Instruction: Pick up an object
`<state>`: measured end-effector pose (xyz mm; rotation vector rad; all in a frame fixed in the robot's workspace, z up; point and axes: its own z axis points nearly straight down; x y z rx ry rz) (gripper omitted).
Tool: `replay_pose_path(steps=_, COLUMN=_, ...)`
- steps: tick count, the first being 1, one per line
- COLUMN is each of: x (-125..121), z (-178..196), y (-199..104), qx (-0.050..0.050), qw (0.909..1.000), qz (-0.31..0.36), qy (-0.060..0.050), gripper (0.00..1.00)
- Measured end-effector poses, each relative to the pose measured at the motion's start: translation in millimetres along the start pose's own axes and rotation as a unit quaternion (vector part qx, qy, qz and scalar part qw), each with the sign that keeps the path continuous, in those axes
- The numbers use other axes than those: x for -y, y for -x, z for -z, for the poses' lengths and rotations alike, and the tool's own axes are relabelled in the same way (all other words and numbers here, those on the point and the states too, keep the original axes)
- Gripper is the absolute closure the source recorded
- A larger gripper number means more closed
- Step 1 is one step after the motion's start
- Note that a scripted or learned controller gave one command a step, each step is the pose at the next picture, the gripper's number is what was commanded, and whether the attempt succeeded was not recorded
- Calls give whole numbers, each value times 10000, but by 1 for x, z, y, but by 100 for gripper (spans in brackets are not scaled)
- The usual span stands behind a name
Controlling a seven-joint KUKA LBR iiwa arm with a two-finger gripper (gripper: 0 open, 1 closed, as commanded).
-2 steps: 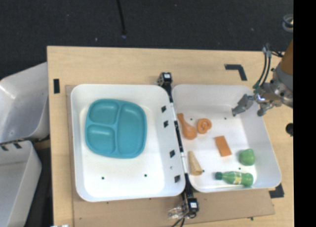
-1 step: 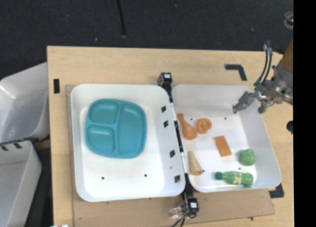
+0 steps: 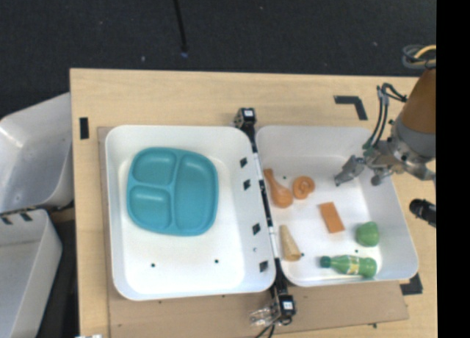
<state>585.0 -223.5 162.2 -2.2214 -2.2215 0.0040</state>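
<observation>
The right bin (image 3: 323, 142) holds several small items: an orange gourd-shaped piece (image 3: 277, 189), an orange round piece (image 3: 303, 187), an orange block (image 3: 331, 217), a green ball (image 3: 368, 234), a green bottle (image 3: 349, 264) lying on its side, and a beige wedge (image 3: 288, 243). My gripper (image 3: 360, 175) hangs over the bin's upper right part, to the right of the round piece and above the block. Its fingers are spread open with nothing between them.
A teal divided plate (image 3: 173, 189) lies in the left bin (image 3: 117, 256). A black-clipped ridge (image 3: 257, 197) divides the two bins. The arm's grey wrist with its orange band (image 3: 420, 112) and cables stands over the right bin's far right corner.
</observation>
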Motion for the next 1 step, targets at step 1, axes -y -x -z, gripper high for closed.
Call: replay_pose_path(steps=1, x=2, z=-41, y=4, qx=6, qw=10000, qz=-7, qy=7, gripper=0)
